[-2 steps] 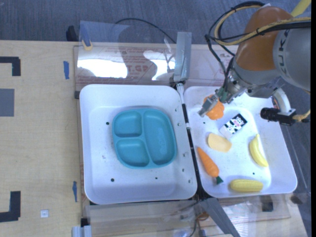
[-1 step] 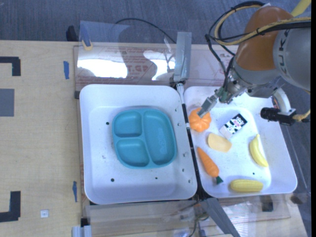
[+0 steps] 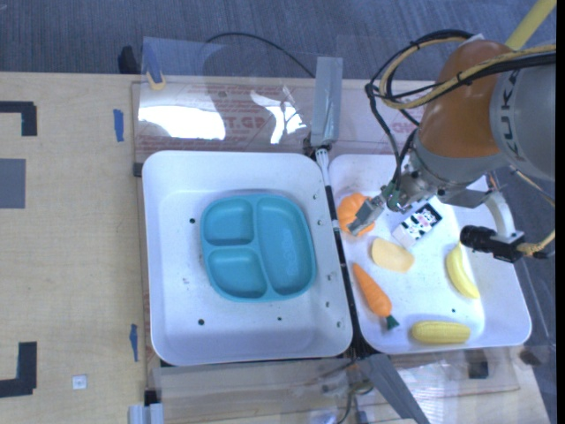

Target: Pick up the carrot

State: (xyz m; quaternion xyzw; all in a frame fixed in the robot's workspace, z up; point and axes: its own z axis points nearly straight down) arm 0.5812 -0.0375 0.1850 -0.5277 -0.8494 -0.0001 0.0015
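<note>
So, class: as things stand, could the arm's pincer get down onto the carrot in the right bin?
Probably yes. The carrot lies flat and uncovered on the floor of the right bin, with bare floor around it. The pincer hangs above the orange fruit just beyond it, nothing between them.

1 fixed camera looks down at a slant from 6 o'clock, taking in both white bins (image 3: pixel 168 263); the arm (image 3: pixel 468 104) enters from 3 o'clock.

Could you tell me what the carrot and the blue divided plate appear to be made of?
Carrot: likely moulded plastic toy, judging by its uniform orange and smooth shape. Blue divided plate: probably plastic, with an even colour, soft sheen and rounded compartment ridges.
</note>
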